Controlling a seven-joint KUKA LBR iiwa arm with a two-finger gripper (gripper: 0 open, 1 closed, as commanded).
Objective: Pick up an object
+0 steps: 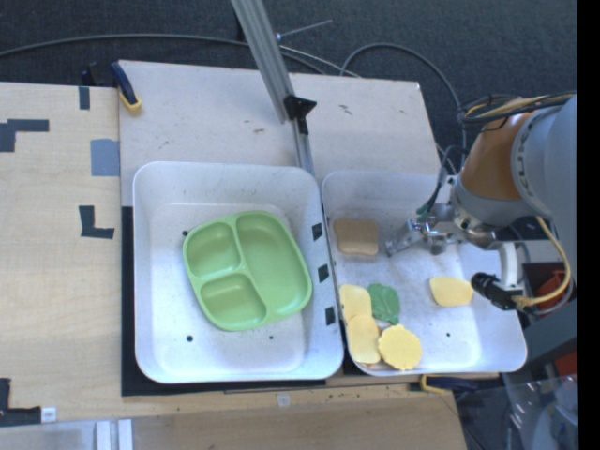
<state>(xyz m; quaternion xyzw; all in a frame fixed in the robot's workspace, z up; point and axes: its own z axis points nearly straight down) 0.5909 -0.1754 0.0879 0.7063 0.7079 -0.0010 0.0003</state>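
Note:
The right bin holds a tan bread-like piece near its left wall, a yellow piece on its right side, and a cluster at the front: two pale yellow pieces, a green leaf-shaped piece and a round yellow piece. My gripper hangs low over the middle of the right bin, pointing left, just right of the tan piece and apart from it. I see nothing between its fingers.
The left bin carries a green divided tray. A slanted metal pole crosses above the bins' rear. Black cables trail over the bench behind the right bin. My arm's orange band sits over the right bin's right edge.

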